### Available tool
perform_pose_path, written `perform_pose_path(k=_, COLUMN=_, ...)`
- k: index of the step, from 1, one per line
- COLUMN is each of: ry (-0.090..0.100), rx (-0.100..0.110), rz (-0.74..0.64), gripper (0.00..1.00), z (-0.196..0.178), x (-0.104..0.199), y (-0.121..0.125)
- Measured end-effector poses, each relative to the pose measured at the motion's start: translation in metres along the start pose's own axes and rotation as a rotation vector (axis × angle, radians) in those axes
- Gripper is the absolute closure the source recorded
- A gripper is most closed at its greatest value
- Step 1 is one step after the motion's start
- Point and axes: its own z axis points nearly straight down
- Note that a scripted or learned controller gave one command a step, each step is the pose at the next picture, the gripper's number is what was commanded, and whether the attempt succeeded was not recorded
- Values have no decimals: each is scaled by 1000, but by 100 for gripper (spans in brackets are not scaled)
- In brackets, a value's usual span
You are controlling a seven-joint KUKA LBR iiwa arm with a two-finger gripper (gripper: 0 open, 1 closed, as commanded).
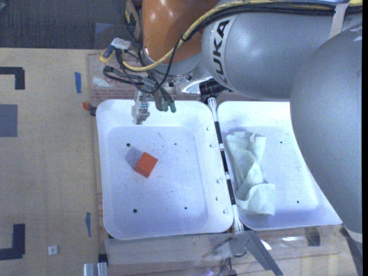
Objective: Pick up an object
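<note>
Orange block: loose on left bin floor, beside small grey piece, free for approach from above. Gripper: over bin's far rim, apart from block, carrying nothing; grip state impossible to tell. White cloth: crumpled in right bin.

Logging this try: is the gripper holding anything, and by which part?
Nothing. The gripper hangs over the left bin's far edge; the orange block lies apart.
</note>
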Motion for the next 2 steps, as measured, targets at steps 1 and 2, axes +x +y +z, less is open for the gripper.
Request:
perform_pose_path(k=1, ry=-6, rx=-2, rz=-229, gripper=100, z=-12, x=-10, y=0)
perform_pose_path(k=2, ry=1, rx=-1, rz=-448, gripper=100, z=-14, x=8, y=0)
